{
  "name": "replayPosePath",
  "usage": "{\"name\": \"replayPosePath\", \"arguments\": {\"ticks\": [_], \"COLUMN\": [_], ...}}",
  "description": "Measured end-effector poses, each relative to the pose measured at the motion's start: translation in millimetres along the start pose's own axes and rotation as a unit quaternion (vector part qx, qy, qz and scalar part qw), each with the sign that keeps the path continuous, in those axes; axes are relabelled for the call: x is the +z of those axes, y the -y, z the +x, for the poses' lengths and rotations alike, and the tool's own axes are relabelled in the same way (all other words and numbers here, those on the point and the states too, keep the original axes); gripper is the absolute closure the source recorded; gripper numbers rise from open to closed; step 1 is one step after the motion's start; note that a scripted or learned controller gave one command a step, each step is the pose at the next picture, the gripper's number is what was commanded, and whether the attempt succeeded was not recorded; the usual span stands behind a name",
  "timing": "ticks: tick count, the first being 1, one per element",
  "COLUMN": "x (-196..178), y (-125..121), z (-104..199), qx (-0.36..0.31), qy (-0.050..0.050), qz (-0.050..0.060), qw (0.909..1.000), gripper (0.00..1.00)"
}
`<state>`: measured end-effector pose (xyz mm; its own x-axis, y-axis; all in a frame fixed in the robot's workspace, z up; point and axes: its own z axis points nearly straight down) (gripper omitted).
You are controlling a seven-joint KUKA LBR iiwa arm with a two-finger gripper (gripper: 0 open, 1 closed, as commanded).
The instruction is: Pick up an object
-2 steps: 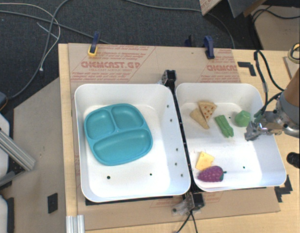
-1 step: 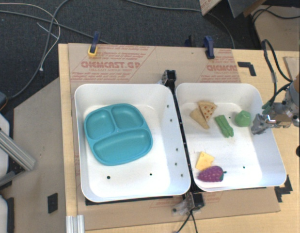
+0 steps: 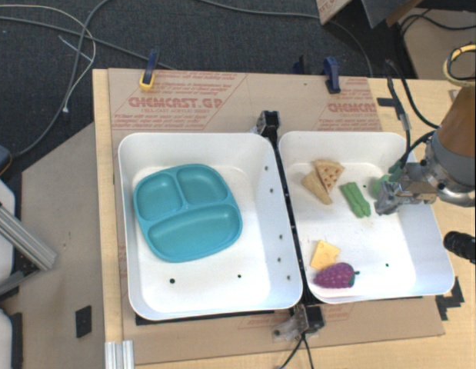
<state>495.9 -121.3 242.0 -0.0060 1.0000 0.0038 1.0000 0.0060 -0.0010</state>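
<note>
Currently the gripper (image 3: 391, 194) is seen low in the right bin (image 3: 422, 271); whether anything is clamped cannot be told. Just to its left lies the green pod (image 3: 356, 200), further left the waffle pieces (image 3: 323, 181), below-left the cheese wedge (image 3: 324, 254) and grapes (image 3: 334, 276)

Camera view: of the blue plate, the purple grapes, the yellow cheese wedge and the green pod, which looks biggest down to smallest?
1. Blue plate
2. Purple grapes
Green pod and yellow cheese wedge look too alike to rank.

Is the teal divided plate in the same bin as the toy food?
No, the teal plate lies in the left bin; the toy food is in the right bin.
</note>
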Motion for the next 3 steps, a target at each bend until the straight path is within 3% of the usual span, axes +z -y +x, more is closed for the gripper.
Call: {"name": "replayPosePath", "arguments": {"ticks": [2, 3], "x": [-10.4, 5.7], "y": [-7.9, -4.0], "z": [105.1, 154.5], "qx": [0.000, 0.000], "qy": [0.001, 0.000], "qz": [-0.001, 0.002], "qw": [1.0000, 1.0000], "gripper": [1.00, 1.00]}}
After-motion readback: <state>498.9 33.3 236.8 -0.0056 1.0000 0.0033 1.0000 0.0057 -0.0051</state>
